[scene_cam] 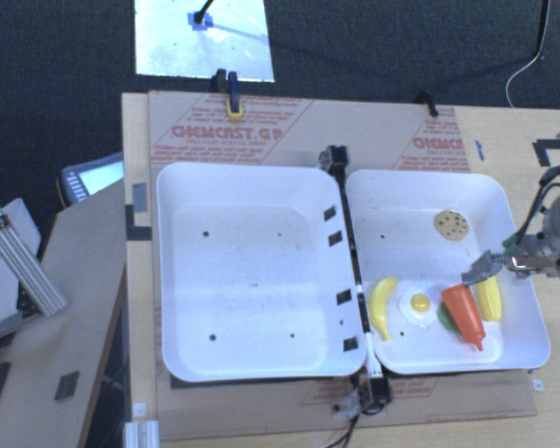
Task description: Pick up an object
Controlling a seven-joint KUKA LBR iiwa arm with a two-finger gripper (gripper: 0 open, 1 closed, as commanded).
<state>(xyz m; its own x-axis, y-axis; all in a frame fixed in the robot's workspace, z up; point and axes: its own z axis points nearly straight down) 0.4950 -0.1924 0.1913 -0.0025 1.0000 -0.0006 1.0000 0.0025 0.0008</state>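
Two shallow white bins sit side by side on the bench. The left bin (252, 278) holds nothing that can be made out beyond a few small dark specks on its floor. The right bin (420, 203) holds five things, all toy food. One round tan cookie (451, 223) lies alone toward the far right part of the floor, well apart from the rest. The other four cluster along the near side: one yellow banana (382, 306) just beside the divider between the bins, one fried egg (417, 305) touching or nearly touching it on the right, one orange carrot (466, 315) with a green top lying slantwise just right of the egg, and one second yellow piece (490, 299), banana-like, against the carrot's far side.

The gripper (483, 267) reaches in over the right rim of that bin and hangs just above the carrot and the second yellow piece. Nothing is visibly between its tips; how wide the jaws stand cannot be told from this slant.
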